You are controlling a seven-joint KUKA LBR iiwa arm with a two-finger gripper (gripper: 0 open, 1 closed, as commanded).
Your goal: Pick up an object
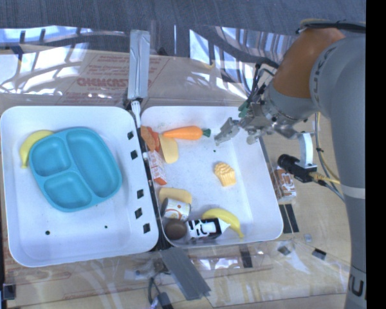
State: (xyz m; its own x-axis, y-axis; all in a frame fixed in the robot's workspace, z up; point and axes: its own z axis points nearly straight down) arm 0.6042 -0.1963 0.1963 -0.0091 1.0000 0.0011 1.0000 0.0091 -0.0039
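Two white bins were carried side by side on the tabletop. In the left bin (13, 230), one blue divided plate (75, 167) and one banana (31, 144) at its left edge were seen. In the right bin (260, 192), one carrot (182, 132), one yellow corn piece (225, 174), one banana (224, 219) near the front edge and several small items along the left wall were counted. The arm (309, 63) was reached in from the right, bent down over the far right corner. The claw (230, 131) was hung just right of the carrot, fingers parted narrowly, nothing seen between them.
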